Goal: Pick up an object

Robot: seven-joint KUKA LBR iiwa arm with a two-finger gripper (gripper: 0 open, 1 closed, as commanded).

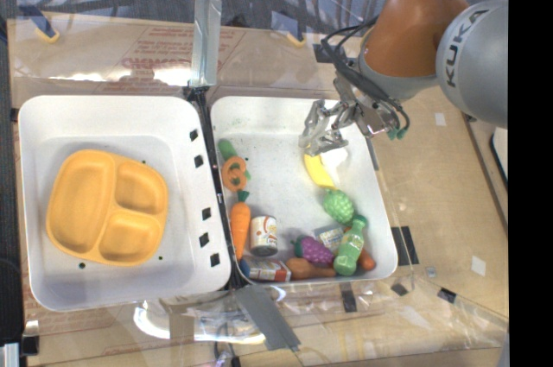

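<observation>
Banana: a yellow toy banana (320,171) lies in the right bin (268,119), toward its far right part, just below the gripper and seemingly the target.
Gripper: the gripper (322,135) hangs over the banana's far end; whether its fingers are apart or together I cannot tell, and nothing shows between them.
Arm: the grey arm (467,54) with its orange band reaches in from the right, over the bin's right wall.
Nearby toys: a green bumpy fruit (340,205) sits just near of the banana; a green bottle (349,246), purple grapes (316,250) and a small can (263,236) crowd the near edge; a carrot (240,224) lies along the left wall.
Left bin: the left bin (34,184) bears a yellow divided plate (105,206), well apart from the action.
Risk: the banana is curved and smooth, so a grip on its tip may slide off. It also lies close to the right wall, so a finger could strike the wall or push the banana into the green fruit.
</observation>
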